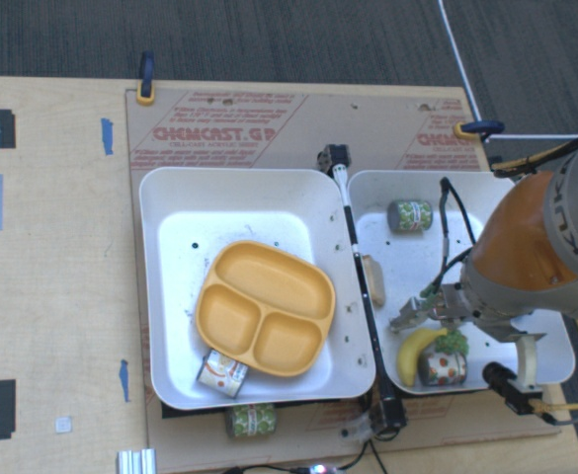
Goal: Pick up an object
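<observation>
My gripper [429, 309] hangs low over the front half of the right bin [486, 191], below the arm's orange band [521, 240]. Just under it and toward the front lie a yellow banana [412, 354], a small can with a red label [442, 367] and a bit of green, leafy plastic [454, 343]. A green can [410, 215] lies on its side at the back of that bin. A beige oblong piece [372, 280] rests along the bin's left wall. The arm hides whatever is directly beneath the wrist.
The left bin [170, 215] holds a yellow divided plate [266, 307] with a white-labelled can [221, 372] at its front-left edge. Another green can [252, 420] lies on the bench in front of that bin. Black cables [452, 215] loop above the right bin.
</observation>
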### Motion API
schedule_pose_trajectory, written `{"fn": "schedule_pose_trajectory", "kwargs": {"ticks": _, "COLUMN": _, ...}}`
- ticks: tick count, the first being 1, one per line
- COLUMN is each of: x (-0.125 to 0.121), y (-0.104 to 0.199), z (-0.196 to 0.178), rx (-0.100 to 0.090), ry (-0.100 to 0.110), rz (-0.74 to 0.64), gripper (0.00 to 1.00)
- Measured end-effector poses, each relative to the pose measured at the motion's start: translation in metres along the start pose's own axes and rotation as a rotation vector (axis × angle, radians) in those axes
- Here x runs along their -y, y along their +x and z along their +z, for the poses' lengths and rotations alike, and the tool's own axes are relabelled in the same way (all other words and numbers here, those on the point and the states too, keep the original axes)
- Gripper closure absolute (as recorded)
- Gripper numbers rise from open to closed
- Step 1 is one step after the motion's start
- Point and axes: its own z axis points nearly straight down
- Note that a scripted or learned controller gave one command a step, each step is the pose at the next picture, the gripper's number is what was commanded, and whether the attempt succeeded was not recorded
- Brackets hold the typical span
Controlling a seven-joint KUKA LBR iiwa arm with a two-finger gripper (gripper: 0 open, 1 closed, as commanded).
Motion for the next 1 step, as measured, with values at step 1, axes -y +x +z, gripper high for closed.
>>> {"fn": "schedule_pose_trajectory", "kwargs": {"ticks": 1, "x": 0.0003, "y": -0.0017, "z": 0.0001, "rx": -0.001, "ry": 0.000, "rz": -0.001, "gripper": 0.00}}
